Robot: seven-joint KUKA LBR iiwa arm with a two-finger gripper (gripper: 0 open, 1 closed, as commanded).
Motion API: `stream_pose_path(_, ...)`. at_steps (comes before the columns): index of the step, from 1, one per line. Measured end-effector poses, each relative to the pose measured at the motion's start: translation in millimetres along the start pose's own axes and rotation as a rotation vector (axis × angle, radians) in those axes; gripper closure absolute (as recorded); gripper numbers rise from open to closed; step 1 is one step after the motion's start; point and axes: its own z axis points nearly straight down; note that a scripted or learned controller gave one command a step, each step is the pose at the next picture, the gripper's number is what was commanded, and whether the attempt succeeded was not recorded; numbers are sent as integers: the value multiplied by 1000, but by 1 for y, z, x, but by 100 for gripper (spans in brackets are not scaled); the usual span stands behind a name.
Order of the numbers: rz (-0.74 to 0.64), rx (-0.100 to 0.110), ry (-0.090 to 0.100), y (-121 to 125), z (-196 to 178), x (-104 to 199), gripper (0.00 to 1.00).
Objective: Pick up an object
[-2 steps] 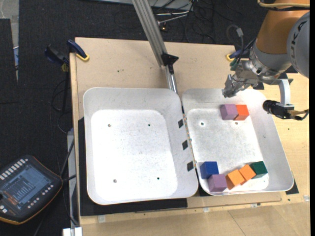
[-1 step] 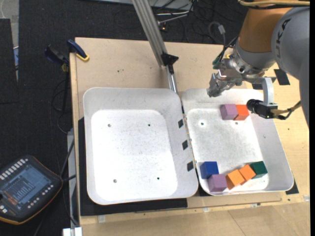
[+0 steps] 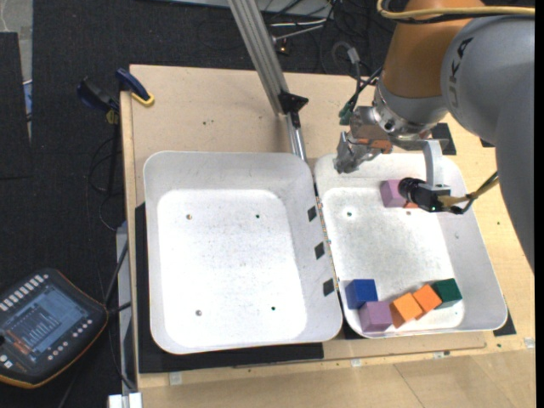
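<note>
Arm poised over the right-hand bin, nothing picked yet.

The grey two-finger gripper (image 3: pixel 350 161) hangs at the far rim of the shallow white right bin (image 3: pixel 476 253); whether it's open, I cannot tell. A small purple block (image 3: pixel 391 193) lies nearby. Descending here, it might strike the rim and miss.

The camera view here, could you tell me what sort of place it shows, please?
Probably a robotics lab test bench: a grey industrial arm with an orange band reaches over two shallow white bins, a handheld teach pendant lies nearby, and loose cables trail behind.
</note>
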Motion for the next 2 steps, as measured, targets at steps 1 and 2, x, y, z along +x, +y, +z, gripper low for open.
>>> stream_pose_path(1,0,-2,0,8,-1,51,100)
stream_pose_path(2,-1,0,1,4,9,112,100)
